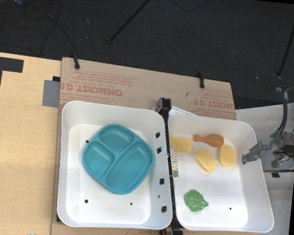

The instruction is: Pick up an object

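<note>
Lying loose near the far edge of the right bin (255,206), three yellow pieces (205,160) and a brown drumstick (211,139) are probably spread so each can be taken alone. A green leaf (196,200) rests nearer the front edge. The teal plate (118,158) fills the left bin (64,194). The gripper (253,153) waits at the right rim; its state I cannot tell.

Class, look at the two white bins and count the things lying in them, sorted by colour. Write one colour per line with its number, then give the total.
Yellow: 3, the pieces in the right bin
Brown: 1, the drumstick in the right bin
Green: 1, the leaf in the right bin
Teal: 1, the divided plate in the left bin
Total: 6
</note>
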Motion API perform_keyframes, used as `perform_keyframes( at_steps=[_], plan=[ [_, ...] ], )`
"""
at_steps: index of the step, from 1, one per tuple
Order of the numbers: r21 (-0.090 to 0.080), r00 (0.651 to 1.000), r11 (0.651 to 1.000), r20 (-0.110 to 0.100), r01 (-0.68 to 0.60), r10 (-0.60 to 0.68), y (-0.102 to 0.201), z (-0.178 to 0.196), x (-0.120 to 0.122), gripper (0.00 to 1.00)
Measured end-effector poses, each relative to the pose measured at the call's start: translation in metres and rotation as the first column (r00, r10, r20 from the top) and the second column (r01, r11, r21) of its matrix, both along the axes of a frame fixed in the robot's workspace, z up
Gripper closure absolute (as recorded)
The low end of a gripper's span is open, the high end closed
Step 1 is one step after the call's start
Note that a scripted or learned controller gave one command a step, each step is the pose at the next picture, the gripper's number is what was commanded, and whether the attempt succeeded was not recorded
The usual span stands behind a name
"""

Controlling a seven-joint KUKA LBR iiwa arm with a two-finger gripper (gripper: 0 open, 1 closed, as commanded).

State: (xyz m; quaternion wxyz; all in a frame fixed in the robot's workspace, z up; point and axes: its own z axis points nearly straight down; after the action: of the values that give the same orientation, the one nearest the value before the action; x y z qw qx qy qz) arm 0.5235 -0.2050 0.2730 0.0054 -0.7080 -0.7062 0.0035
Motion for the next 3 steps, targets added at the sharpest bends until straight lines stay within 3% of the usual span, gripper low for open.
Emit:
perform_keyframes(
  at_steps=[1,3],
  plan=[
    [-0.003,1.0,1.0,0.011,-0.003,0.003,0.0,0.006,0.002,0.0],
    [0.0,1.0,1.0,0.004,-0.002,0.002,-0.001,-0.102,-0.003,0.0]
  ],
)
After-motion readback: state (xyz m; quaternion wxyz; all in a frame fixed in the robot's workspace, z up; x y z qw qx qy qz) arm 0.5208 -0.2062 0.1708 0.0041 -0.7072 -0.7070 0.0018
